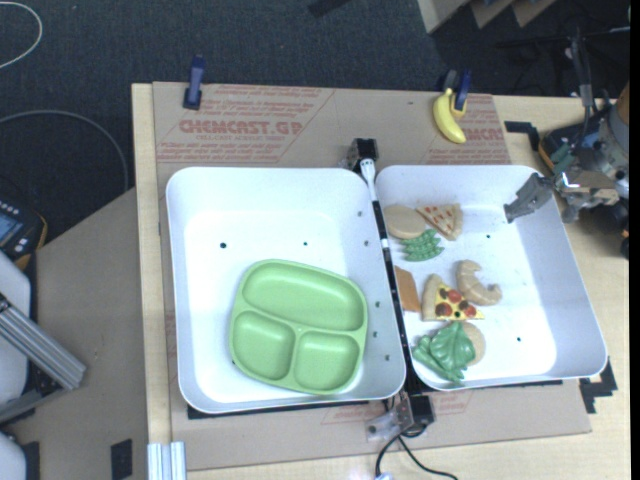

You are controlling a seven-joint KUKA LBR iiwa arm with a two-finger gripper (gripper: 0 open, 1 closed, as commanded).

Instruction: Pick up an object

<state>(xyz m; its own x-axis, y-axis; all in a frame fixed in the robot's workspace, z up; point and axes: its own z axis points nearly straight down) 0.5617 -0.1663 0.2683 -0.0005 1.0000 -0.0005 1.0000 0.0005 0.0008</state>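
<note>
One end effector (524, 200): over right bin's (560, 268) far right corner, grip state unclear, holding nothing visible.
Targets: toy foods (445, 288) bunched along that bin's left wall, easy reach.
Left bin (190, 268): green tray (298, 325).

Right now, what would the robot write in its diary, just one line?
gripper: over right bin's far edge | holding: nothing seen | toy food: in right bin | green tray: left bin

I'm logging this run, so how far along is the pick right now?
Nothing looks picked yet. The toy food, including the pizza slice and green leaf, lies in the right bin. The gripper sits at that bin's upper right edge, away from the pile; what it carries cannot be made out. Reaching, grasping and lifting remain. The green tray sits in the left bin.
</note>
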